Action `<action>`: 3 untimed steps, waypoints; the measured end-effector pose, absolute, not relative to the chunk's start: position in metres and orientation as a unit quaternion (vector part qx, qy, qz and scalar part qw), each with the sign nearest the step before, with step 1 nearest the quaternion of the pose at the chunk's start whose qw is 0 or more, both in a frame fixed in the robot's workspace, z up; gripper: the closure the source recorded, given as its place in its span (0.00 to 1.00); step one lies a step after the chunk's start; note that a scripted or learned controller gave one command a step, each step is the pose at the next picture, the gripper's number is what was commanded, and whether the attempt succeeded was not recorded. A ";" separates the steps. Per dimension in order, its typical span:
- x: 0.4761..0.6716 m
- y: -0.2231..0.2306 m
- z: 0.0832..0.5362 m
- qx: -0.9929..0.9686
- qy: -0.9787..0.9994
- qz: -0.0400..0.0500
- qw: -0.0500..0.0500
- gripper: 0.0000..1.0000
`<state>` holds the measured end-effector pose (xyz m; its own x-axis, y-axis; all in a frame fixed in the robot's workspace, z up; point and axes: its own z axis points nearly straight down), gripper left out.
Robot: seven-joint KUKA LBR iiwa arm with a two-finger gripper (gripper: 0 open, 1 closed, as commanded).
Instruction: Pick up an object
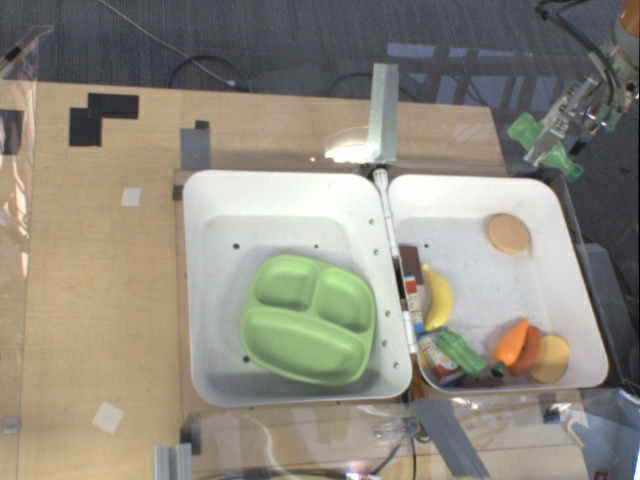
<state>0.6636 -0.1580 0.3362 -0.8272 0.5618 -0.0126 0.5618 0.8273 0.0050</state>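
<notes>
Banana (437,299) sits by the right bin's (560,208) left wall, long axis running toward that bin's near edge. Gripper (557,140) hangs past its far right corner, so banana's down-left of it; can't tell its opening.

No text or label here is legible.

A lime-green divided plate (310,318) is lying in the left white bin (215,208). In the right white bin (545,203), a tan round disc (509,234) is sitting above a yellow banana (437,299). Right of the banana, a dark green item (463,352), an orange carrot (511,341) and a pale yellow fruit (551,358) are lying. The gripper (548,144) is showing bright green fingers.
</notes>
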 end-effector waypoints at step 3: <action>0.630 -0.177 0.255 0.382 0.924 0.001 0.008 1.00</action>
